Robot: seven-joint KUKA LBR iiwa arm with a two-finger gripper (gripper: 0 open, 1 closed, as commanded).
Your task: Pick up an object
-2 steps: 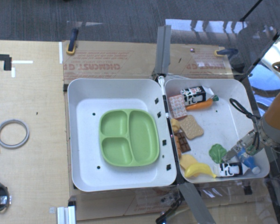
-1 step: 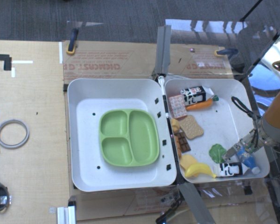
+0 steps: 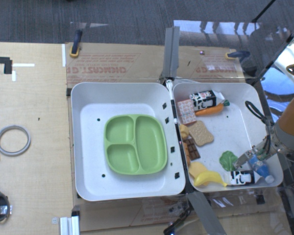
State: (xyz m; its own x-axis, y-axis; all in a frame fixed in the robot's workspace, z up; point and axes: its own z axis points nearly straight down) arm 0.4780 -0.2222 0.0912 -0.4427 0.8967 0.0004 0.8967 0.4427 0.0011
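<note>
The right bin (image 3: 245, 96) holds several toy foods: a black-and-white carton (image 3: 203, 100), a carrot (image 3: 209, 110), a pink wafer (image 3: 186, 111), a tan cracker (image 3: 201, 132), a chocolate bar (image 3: 190, 149), a yellow banana (image 3: 206, 176), a green leaf (image 3: 228, 159), a blue bottle (image 3: 261, 170) and a small black-and-white box (image 3: 242, 177). My gripper (image 3: 253, 154) is low in the bin's near right corner, just above the blue bottle and to the right of the leaf. Nothing can be made out held in it. The arm (image 3: 288, 126) comes in over the right rim.
The left bin (image 3: 88, 146) holds a green divided plate (image 3: 135, 144). A grey tape ring (image 3: 12, 140) lies on the wooden bench at the far left. A metal divider post (image 3: 170, 53) stands between the bins at the back.
</note>
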